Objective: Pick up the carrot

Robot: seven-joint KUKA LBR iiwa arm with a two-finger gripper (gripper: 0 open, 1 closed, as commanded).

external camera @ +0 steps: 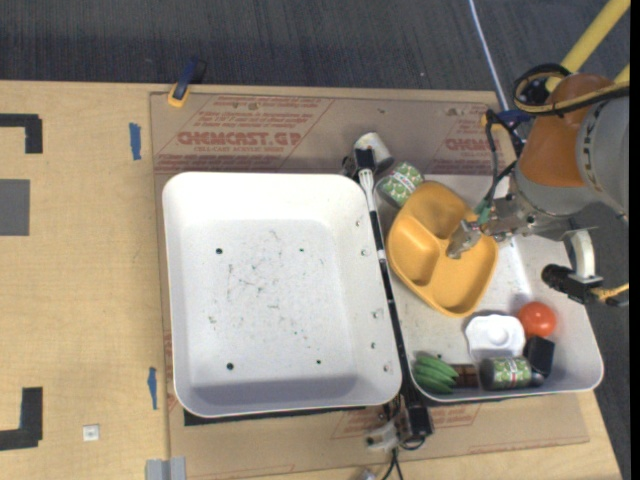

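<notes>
Two white bins side by side, left bin (270, 288) bare, right bin (585, 363) holding yellow dish (435, 258) at 12 o'clock, gripper (462, 243) over dish, green item (435, 370) at 7 o'clock, red ball (538, 318) at 4 o'clock.

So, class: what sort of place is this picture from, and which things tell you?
Most likely a robotics lab test bench: a grey and orange robot arm reaches over two shallow white bins on cardboard sheeting, one bin crowded with toy-like items such as a yellow dish.

Yellow dish (438, 258), white bins (190, 218), red-orange ball (538, 318)
</notes>
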